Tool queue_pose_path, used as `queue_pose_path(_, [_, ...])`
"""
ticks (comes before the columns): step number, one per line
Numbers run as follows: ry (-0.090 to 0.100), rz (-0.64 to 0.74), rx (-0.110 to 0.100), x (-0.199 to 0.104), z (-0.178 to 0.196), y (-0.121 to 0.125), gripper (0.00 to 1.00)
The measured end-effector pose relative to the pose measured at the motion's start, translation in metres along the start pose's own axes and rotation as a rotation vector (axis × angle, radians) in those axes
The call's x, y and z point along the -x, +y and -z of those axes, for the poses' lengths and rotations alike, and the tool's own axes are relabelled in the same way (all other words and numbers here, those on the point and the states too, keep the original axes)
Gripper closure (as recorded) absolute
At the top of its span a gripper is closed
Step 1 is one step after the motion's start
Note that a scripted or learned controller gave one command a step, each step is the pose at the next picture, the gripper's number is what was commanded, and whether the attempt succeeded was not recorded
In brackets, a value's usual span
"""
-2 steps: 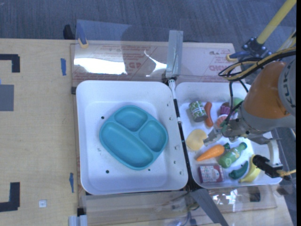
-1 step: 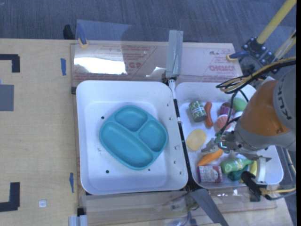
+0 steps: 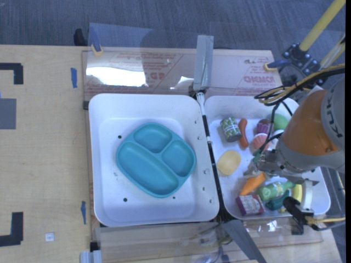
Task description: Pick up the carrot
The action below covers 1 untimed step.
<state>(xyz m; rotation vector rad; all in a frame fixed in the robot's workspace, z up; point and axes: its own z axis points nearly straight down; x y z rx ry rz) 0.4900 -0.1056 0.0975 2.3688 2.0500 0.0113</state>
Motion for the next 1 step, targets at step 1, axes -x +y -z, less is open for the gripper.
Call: queue_pose_path(1, [0.003, -0.127, -0.007, -0.0629, 0.1153, -0.0165, 1.00])
